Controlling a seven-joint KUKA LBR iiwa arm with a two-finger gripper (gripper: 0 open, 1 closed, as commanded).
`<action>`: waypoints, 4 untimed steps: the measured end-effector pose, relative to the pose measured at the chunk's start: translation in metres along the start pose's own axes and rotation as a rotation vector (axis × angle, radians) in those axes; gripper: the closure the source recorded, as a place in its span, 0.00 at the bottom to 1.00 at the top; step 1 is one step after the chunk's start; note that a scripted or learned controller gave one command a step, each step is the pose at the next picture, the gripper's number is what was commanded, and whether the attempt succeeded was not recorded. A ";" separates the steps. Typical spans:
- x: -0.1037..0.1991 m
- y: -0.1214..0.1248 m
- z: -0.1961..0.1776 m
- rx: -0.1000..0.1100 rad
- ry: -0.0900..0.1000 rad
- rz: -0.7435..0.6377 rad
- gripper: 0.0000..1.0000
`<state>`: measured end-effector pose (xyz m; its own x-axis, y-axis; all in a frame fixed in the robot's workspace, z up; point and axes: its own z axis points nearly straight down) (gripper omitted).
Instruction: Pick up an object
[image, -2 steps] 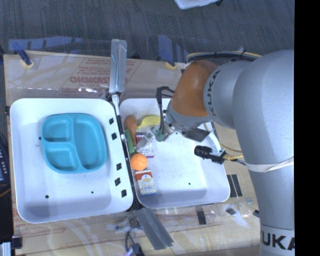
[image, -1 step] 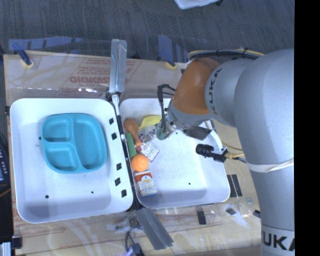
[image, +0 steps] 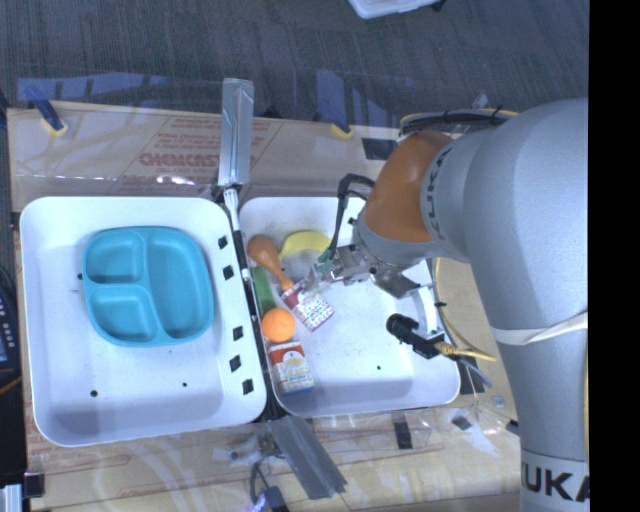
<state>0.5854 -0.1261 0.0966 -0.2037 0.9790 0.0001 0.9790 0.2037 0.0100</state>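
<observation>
Camera view, slanted, looking down on both bins.

**Gripper:** gripper (image: 328, 272) is low over the right bin (image: 400, 385), left half, toward the far wall. Spread or pressed together: cannot tell, as wrist hardware masks it. Nothing seen held.

**Task item:** any obj. qualifies. Nearest candidate is the small checked packet (image: 312, 308), lying flat on the bin floor just beside the gripper on its near-left side, tilted to the walls.

**Step in hand (judgement):** approach/descent for a grasp; lift not yet done. Recommendations:
- Centre over the packet before closing. It looks thin and flat, so contact must go right down to the floor or it will slip.
- Align the jaws across its short side.
- Alt. target: the orange ball (image: 278, 325), which may roll.

**Surroundings, right bin:** items crowd the left wall.
- Brown club-shaped item (image: 265, 252) and yellow item (image: 305, 243) sit near the far-left corner, close to the gripper.
- Green item (image: 262, 290) lies along the left wall.
- Orange ball is just beside the packet.
- Labelled carton (image: 291, 368) is near the near-left corner.
- Right half of the floor is mostly bare.

**Obstructions (judgement):** the ball and yellow item flank the packet closely, so there is risk of nudging them or a double pick. The left wall limits clearance.

**Left bin** (image: 60, 400)**:** blue divided plate (image: 148, 285), centre-left, well apart from the work.
</observation>
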 end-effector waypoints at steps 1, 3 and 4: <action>-0.003 -0.001 0.000 0.001 -0.004 0.003 0.00; 0.076 -0.044 -0.093 0.014 0.003 -0.194 0.00; -0.010 0.008 0.007 0.012 0.001 -0.085 0.00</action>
